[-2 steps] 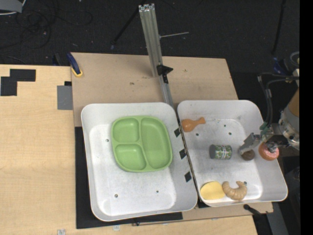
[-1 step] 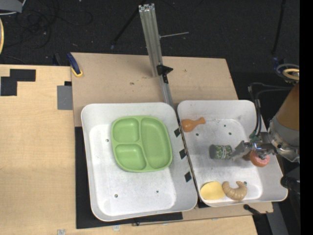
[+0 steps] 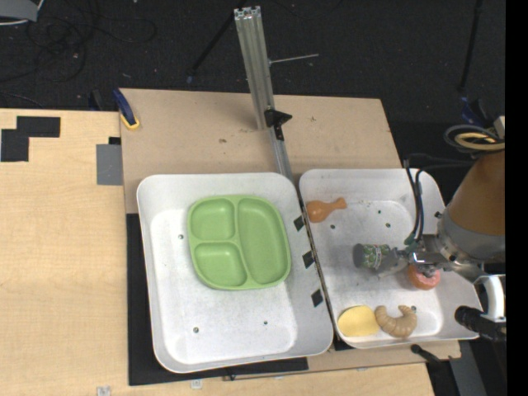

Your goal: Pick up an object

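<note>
Nearest the camera in the right bin [image 3: 396, 190] lie a round yellow piece [image 3: 357, 321] and, just beside it, a curled tan toy [image 3: 397, 320], both close to the bin's front wall. They look like loose pick candidates scattered for the arm to choose among. Farther in, a small dark can [image 3: 371, 256] lies on its side near the bin's middle, and a pink-red object [image 3: 424, 277] sits to its right, partly under the wrist. The arm reaches in from the right with its hand [image 3: 412, 256] low between these two, probably aiming at the can, the likeliest target. The dark parts there blur together, so I cannot tell whether the hand is spread or clenched, or whether it touches either object. Beyond, an orange drumstick-shaped toy [image 3: 323, 209] rests near the bin's back-left corner. The left bin [image 3: 165, 304] carries a green divided tray [image 3: 239, 242], well apart from the hand. Both bins sit on the surface [image 3: 330, 130]
</note>
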Robot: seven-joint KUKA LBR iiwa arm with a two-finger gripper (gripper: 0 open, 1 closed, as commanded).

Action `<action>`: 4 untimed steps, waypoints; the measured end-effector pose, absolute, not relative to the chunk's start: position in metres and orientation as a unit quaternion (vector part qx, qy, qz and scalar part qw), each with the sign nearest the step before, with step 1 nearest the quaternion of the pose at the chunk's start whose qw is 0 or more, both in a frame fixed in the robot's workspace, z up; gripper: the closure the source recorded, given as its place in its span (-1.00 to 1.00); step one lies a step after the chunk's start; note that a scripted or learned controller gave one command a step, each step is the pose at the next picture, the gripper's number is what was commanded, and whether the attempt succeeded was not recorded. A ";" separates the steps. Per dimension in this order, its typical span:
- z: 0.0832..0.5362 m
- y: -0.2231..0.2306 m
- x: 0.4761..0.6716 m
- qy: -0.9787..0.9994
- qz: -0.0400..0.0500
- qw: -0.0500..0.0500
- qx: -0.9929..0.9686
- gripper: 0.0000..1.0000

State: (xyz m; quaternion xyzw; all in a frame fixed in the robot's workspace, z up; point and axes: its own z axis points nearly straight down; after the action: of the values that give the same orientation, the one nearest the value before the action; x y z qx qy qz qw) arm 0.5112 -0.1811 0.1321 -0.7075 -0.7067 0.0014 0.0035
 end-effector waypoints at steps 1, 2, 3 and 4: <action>0.144 -0.182 0.512 -0.706 0.001 0.002 -0.708 1.00; 0.191 -0.192 0.515 -0.706 0.000 -0.001 -0.708 1.00; 0.230 -0.192 0.515 -0.708 -0.001 -0.001 -0.707 1.00; 0.240 -0.140 0.531 -0.709 -0.001 0.000 -0.705 1.00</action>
State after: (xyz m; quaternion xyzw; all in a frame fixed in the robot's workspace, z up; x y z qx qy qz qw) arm 0.5308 -0.1404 0.2398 -0.7051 -0.7091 -0.0006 0.0005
